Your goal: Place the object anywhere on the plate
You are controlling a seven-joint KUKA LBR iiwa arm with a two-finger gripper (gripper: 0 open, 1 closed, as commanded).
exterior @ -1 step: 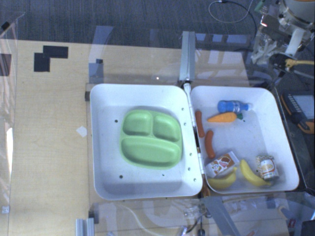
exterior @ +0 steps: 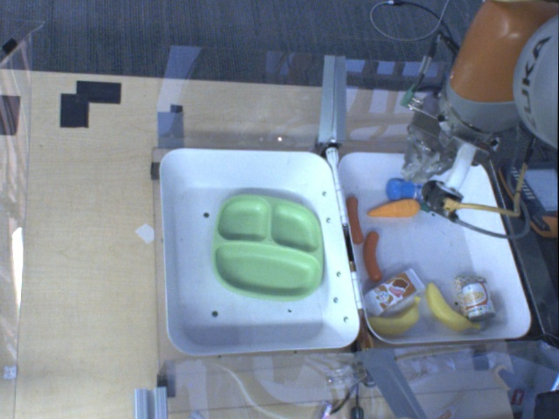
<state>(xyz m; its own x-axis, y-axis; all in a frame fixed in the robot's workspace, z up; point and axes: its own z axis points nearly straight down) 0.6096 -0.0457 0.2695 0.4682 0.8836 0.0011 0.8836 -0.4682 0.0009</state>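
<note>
Plate: a green plate (exterior: 266, 244) with three sections is seen in the left bin (exterior: 179, 234)
Right bin (exterior: 502, 269): a carrot (exterior: 395, 209), a blue thing (exterior: 401, 188), two sausages (exterior: 354, 219), two bananas (exterior: 444, 311), a small packet (exterior: 393, 292) and a can (exterior: 474, 296) are kept here
End effector (exterior: 428, 168): it is held low over the far end of the right bin, just beside the blue thing and the carrot; how wide it is open cannot be told, and nothing is seen held in it

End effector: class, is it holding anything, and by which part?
Cannot be told: the end effector hangs above the blue object and the carrot, but no grip shows.
</note>
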